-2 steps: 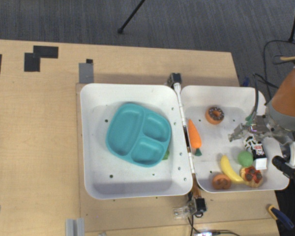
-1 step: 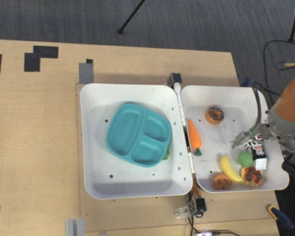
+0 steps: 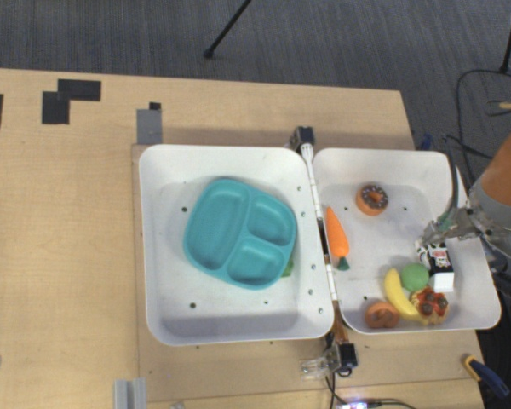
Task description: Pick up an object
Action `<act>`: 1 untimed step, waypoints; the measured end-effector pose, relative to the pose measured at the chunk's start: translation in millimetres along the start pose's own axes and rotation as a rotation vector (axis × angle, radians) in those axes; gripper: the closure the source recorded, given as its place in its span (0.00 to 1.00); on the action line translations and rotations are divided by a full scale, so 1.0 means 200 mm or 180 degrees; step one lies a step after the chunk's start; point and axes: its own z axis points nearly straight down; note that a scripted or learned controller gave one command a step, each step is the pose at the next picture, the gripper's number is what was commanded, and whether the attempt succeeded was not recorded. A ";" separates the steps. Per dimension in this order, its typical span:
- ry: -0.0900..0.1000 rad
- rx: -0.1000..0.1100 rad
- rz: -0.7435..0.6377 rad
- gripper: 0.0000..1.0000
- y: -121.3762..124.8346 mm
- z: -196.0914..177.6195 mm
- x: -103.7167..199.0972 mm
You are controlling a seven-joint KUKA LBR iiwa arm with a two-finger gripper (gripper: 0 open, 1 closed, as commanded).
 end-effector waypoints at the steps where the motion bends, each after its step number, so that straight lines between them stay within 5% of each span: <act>1: 0.0078 0.0133 0.1061 1.00 0.11 -0.29 0.35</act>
